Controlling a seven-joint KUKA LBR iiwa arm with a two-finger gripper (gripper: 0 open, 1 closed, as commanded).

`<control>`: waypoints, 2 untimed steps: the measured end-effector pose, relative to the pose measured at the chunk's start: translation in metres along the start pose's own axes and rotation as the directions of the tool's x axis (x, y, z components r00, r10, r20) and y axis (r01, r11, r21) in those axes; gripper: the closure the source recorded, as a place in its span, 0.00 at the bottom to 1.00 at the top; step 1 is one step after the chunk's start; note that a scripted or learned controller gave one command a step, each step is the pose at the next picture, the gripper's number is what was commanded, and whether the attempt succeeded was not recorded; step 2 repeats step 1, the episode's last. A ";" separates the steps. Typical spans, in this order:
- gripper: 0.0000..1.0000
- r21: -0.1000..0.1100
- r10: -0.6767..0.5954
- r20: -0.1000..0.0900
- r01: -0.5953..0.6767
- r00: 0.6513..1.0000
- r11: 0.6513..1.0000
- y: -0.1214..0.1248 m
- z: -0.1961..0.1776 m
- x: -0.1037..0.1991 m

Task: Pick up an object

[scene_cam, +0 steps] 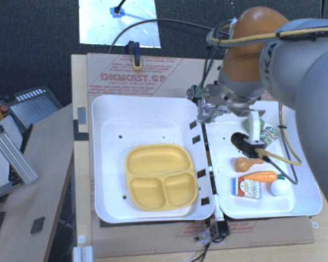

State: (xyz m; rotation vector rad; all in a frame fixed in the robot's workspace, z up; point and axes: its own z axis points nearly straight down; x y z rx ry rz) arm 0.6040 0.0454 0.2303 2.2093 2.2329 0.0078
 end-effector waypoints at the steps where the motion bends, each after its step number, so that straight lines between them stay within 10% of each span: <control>1: 1.00 0.000 0.001 0.001 -0.001 1.000 1.000 0.016 -0.007 0.047; 2: 1.00 0.000 0.001 0.001 -0.001 1.000 1.000 0.016 -0.007 0.047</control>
